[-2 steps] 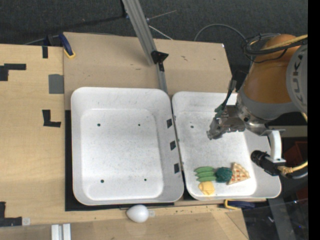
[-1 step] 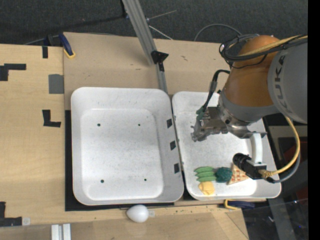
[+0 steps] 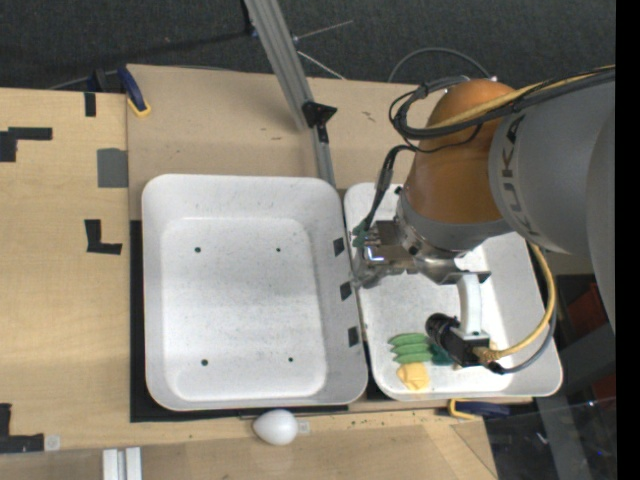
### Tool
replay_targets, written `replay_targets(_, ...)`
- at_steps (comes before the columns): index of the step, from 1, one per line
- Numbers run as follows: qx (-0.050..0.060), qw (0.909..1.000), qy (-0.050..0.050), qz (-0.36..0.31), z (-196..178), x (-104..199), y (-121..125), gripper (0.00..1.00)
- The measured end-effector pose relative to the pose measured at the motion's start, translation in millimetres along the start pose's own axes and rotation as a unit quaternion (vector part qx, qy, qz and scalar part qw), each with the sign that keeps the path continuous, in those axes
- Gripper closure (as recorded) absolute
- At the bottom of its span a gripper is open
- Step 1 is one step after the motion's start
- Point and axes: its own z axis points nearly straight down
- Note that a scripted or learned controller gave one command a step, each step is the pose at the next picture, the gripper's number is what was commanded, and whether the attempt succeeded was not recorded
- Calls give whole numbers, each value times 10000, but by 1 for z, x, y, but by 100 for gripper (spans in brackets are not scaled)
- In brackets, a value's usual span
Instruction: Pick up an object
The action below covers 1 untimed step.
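The arm's wrist with its orange band [image 3: 462, 158] hangs low over the right bin [image 3: 540, 368], and the gripper [image 3: 372, 253] sits near that bin's left rim, though whether it is released or clenched cannot be told from this angle. Below and a little right of the gripper, apart from it, a green ridged object [image 3: 408, 345] lies on the bin floor with a small yellow object [image 3: 414, 374] touching its near side. The left bin [image 3: 160, 298] lies to the gripper's left, and a white egg-shaped object [image 3: 275, 427] rests on the bench well below, outside both bins.
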Motion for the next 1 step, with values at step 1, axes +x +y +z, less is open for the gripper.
replay_targets(1,-7,10000,4,-14,1,58,-3,100)
